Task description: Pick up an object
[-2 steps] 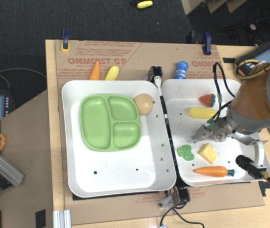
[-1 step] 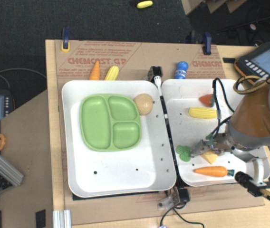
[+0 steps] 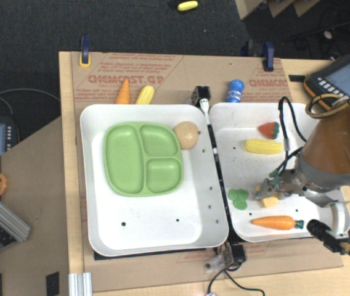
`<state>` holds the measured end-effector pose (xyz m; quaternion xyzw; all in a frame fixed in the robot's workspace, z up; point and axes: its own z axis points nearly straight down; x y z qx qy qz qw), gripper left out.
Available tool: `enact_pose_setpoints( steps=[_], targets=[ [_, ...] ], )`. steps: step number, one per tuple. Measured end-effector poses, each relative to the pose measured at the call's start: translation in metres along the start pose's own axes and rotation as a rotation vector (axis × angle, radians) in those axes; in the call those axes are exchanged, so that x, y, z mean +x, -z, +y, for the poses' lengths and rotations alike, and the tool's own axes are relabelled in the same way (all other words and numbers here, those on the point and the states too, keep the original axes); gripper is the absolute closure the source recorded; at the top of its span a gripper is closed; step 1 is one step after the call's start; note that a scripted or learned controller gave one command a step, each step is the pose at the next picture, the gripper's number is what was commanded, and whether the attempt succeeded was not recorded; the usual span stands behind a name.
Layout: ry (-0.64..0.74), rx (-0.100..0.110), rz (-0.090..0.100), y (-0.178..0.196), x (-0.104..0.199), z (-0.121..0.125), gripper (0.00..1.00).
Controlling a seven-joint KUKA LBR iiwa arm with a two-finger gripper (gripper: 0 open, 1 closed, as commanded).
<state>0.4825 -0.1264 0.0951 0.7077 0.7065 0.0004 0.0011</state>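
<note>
Orange carrot lies free in your right bin; your gripper hovers low over a yellow piece, finger state unclear, nothing lifted yet.

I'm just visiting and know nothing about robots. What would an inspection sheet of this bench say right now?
Surface: cardboard-covered bench bearing left bin and right bin.
Job's things: right bin holds strawberry, corn cob, carrot, green piece, small yellow piece.
Clutter: green divided plate and tan ball in left bin; toy food behind the bins.
Grippers: gripper low over right bin; hold not discernible.
Cables: black cable along arm.
Surroundings: dark floor, yellow item.
</note>
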Motion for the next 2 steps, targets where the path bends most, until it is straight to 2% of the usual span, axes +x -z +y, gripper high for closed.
enact_pose_setpoints(
  steps=[1,2],
  targets=[
    [0.01,-0.007,0.001,0.095,0.08,0.018,1.0],
    [0.009,-0.003,0.001,0.096,0.138,0.053,1.0]
  ],
)
